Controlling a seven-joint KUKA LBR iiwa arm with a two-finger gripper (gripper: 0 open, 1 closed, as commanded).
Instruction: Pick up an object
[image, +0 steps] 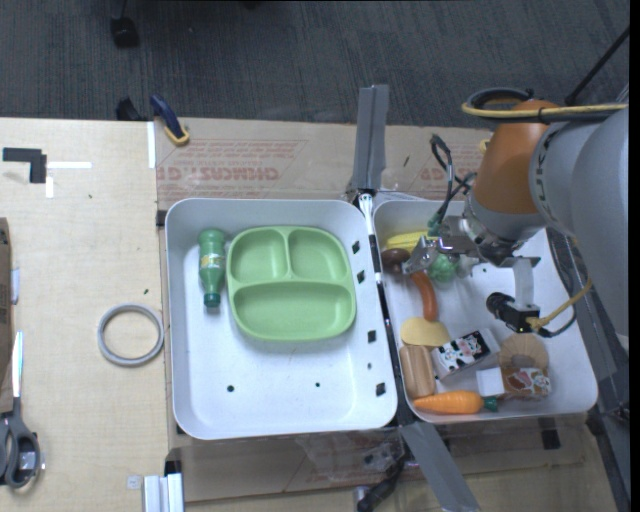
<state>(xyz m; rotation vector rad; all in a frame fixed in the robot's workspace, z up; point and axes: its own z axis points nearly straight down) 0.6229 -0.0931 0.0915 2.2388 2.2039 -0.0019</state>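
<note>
Gripper (432, 254) is hanging low over the far-left part of the right bin (572, 392), just above a glossy red sausage shape (427, 295) and beside a small green leafy piece (443, 267); whether it is clamping anything I cannot tell. Left bin (268, 405) is holding a smooth green three-compartment plate (292, 283) and a slim green bottle (211, 265) lying at its left. An orange carrot (448, 403) is lying along the right bin's near edge.

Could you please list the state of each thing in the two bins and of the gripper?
Green divided plate: flat in left bin.
Green bottle: lying beside the plate.
Carrot: lying at right bin's front.
Hot dog: lying below the gripper.
Gripper: low in right bin.
</note>
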